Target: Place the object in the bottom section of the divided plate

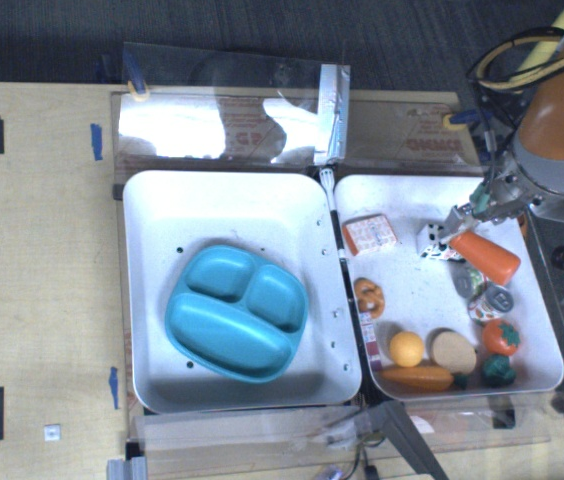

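A pale wooden table (42, 298) carries 2 shallow white bins side by side, seen from above at a slant. The left bin (152, 208) holds a blue divided plate (237, 310), lying flat near the bin's middle. The plate has 2 small sections along its upper edge and 1 large section along its lower edge.

The right bin (402, 198) holds a scatter of small things. At its upper left lies a small red and white box (370, 233). Below that, near the left wall, sits a brown pretzel (368, 294). Along the bottom edge lie an orange ball (407, 348), a long orange carrot (419, 376), a tan round piece (453, 350), a red tomato (501, 336) and a dark green piece (497, 370).

At the bin's upper right, the grey arm with its orange band reaches down from the right. Its end effector (459, 230) is low in the bin, touching or just beside an orange cylinder (486, 255) and a small black and white item (433, 242). Whether it is wide, narrow or holding anything cannot be told.
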You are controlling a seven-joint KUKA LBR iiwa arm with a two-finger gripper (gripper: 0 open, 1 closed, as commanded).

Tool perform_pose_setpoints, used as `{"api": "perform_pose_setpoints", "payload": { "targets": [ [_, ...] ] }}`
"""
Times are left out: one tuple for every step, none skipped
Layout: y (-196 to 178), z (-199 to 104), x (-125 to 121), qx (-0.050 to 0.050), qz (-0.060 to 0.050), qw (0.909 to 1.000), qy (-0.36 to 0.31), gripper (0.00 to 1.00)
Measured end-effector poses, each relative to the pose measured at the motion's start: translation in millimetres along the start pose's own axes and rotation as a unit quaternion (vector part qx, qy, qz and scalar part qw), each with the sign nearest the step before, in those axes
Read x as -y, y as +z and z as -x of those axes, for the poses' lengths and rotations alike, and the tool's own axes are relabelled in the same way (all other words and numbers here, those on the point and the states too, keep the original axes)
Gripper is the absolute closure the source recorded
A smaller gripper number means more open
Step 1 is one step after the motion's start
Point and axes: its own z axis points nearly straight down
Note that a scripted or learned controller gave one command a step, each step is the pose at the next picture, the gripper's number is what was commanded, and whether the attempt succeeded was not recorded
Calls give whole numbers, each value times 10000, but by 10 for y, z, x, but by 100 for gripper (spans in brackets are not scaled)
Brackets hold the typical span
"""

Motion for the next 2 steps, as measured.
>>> {"api": "perform_pose_setpoints", "payload": {
  "targets": [
    [247, -719, -359, -20, -21, 9956, -937, 100],
    [240, -1120, -1031, -5, 10, 9897, -1430, 100]
  ]
}}
